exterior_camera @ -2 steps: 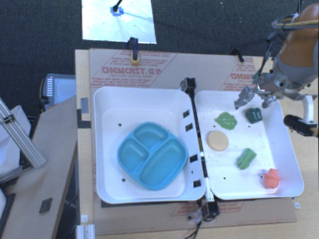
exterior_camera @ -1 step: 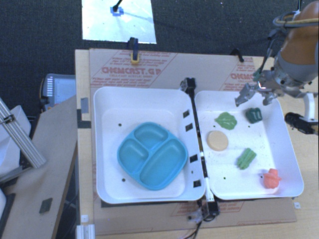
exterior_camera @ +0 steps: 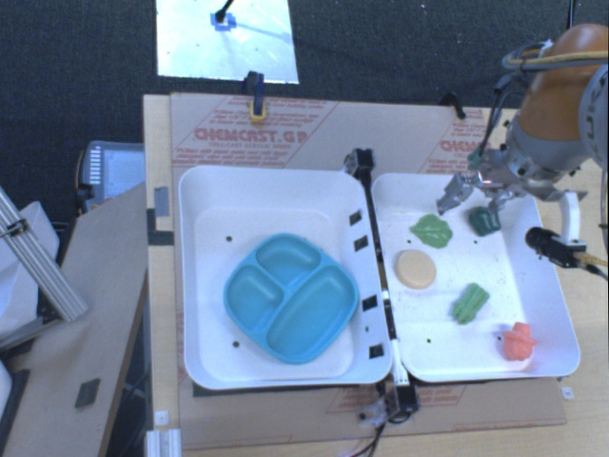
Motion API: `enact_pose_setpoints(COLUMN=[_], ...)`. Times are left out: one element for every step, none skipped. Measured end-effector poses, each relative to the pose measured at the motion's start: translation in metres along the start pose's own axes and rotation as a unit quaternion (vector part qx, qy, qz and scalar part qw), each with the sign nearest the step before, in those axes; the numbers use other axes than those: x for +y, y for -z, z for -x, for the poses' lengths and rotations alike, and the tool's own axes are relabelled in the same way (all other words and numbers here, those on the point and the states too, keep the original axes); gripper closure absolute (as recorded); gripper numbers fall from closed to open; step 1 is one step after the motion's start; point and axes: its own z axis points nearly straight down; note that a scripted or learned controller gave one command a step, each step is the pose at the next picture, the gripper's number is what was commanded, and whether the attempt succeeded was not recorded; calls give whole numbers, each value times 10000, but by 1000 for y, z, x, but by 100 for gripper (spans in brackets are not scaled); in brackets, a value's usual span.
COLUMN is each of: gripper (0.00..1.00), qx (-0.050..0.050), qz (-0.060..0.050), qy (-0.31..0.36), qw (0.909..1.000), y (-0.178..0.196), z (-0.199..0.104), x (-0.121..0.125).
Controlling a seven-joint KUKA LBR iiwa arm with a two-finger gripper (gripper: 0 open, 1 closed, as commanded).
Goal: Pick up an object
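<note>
Hand (exterior_camera: 473, 195) spread above small dark green object (exterior_camera: 484, 221) in right bin (exterior_camera: 552, 303).

The arm (exterior_camera: 561, 93) is cut off by the right edge, above the right bin (exterior_camera: 547, 284); the dark green object (exterior_camera: 485, 221) is partly hidden.

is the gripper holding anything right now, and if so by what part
Nothing is held. The gripper hangs open over the right bin, its fingers apart above the dark green piece, with nothing between them.
</note>
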Motion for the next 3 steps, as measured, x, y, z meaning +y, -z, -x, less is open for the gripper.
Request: enact_pose_setpoints(gripper=[0,0,100], qx=[0,0,-6], qz=[-4,6,33], qy=[-8,-8,-10], qw=[10000,10000,10000], y=[-60,-112,-98], z=[4,3,4], x=[-6,-5,-4])
